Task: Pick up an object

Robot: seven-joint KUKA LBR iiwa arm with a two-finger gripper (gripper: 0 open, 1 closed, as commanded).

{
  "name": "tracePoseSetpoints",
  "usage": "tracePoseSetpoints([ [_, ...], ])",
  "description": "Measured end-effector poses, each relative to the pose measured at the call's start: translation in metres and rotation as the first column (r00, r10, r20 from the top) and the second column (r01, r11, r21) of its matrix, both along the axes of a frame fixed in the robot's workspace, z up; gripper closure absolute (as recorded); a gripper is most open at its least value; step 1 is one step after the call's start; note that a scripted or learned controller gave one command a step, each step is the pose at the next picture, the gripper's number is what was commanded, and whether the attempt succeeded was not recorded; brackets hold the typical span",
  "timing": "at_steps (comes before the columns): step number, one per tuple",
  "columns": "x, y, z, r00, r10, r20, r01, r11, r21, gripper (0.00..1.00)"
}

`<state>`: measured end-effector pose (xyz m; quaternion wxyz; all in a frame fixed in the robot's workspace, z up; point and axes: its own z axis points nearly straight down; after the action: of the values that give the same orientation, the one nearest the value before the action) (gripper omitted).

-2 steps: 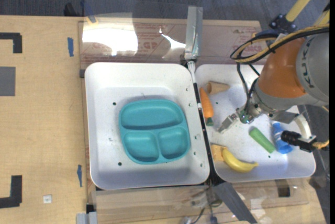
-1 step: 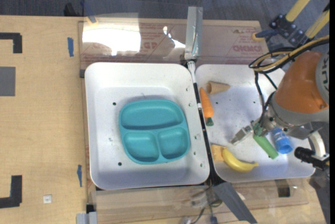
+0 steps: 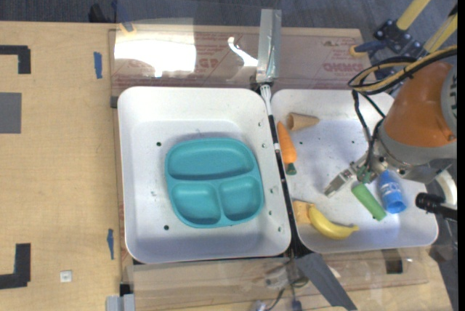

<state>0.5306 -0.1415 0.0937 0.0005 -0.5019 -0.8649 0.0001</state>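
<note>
Bright, even overhead light fills the scene. Strong white glare washes the clear sheet [image 3: 156, 55] at the far left. Soft, short shadows sit under things in the white bins [image 3: 138, 113]. Focus is slightly soft throughout; the right edge looks dimmer.

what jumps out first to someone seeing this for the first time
The teal divided tray lying alone in the left bin. Then the arm's orange band over the right bin, where the carrot, banana, green piece and blue bottle lie scattered.
</note>
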Motion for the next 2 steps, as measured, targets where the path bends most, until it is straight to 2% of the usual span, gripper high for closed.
tracePoseSetpoints([
  [1,0.1332,0.0180,-0.0068,0.991,0.134,-0.016,-0.134,0.991,0.002,0.00],
  [2,0.1333,0.0181,-0.0068,0.991,0.135,-0.016,-0.135,0.991,0.001,0.00],
])
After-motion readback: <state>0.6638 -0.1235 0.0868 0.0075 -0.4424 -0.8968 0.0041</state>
